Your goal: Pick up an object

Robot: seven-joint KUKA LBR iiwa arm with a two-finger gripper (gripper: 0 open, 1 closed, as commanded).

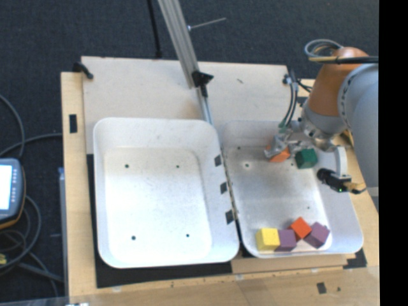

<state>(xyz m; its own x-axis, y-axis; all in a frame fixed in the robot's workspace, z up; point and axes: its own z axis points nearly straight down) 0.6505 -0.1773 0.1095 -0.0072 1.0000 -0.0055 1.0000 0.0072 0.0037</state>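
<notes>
Nearest the lens, along the front wall of the right-hand shallow white bin (331, 199): yellow cube (268, 238), purple block (287, 240), orange cube (301, 227), second purple block (317, 234), all bunched and touching. Up at the far right corner, two-finger gripper (285, 146) low over a small orange-red piece (278, 154), small green block (306, 158) just beside, jaws impossible to call either way. Best bet: centred on one piece, clear of the bin wall, square closure before lifting; left-hand white bin (159, 190) well apart, slanted aluminium post (182, 37) behind.

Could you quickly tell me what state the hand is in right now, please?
Hand: cannot be told. It sits low over the right bin, beside an orange object and a green block.
</notes>
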